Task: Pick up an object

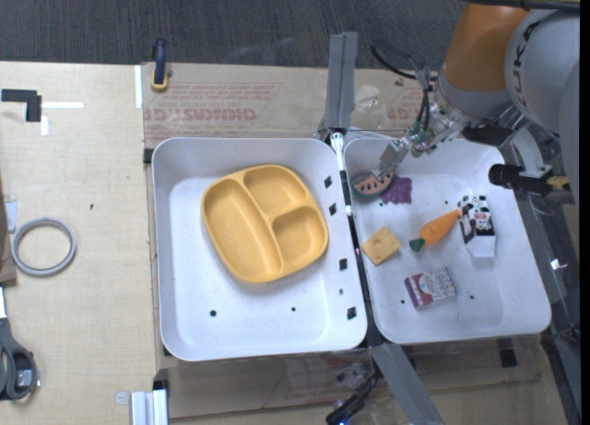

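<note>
Where the gripper [387,168] sits: upper left corner of the right bin [516,317], slanting down from the frame's upper right, its tip at a pink-and-dark round thing [371,183].
Claw state: cannot tell; the tip is small and blends with what lies under it.
Likely target: the pink-and-dark round thing, close to the bin's left wall, with a purple scrap [399,192] just beside it on the right.
Step in hand: judged to be the grasp itself; nothing is seen lifted.
Doing it well: centre over the round thing and stay off the wall. Leave the purple scrap out of the grip, get a firm hold before rising, and lift straight up.
Risk: the nearby wall may block a clean grip.
Easier picks: yellow wedge [380,246], carrot [437,228] and red-and-white box [430,287], nearer the bin's middle and apart from its walls.
Left bin [175,322]: holds a yellow divided plate [265,222].
Writing: red lettering on the cardboard [230,100] above the left bin looks reversed and cannot be read. Print on the red-and-white box is too small to read.
</note>
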